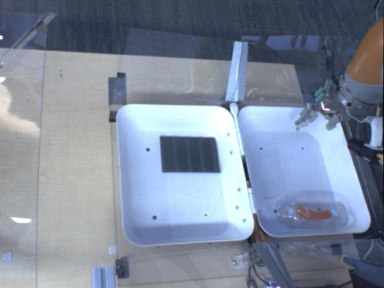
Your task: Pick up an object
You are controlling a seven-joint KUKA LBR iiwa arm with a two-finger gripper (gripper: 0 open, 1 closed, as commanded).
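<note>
camera view | end effector (317,116) over right bin's (273,161) far edge, fingers spread, holding nothing | bottle (312,213), clear with orange inside, lies in that bin's near right corner, well apart from end effector, toward near edge | long axis runs along near edge | left bin (135,179) holds dark pad (189,155)

Pale wooden bench (66,161), dark, perhaps carpeted floor (150,5)
</note>
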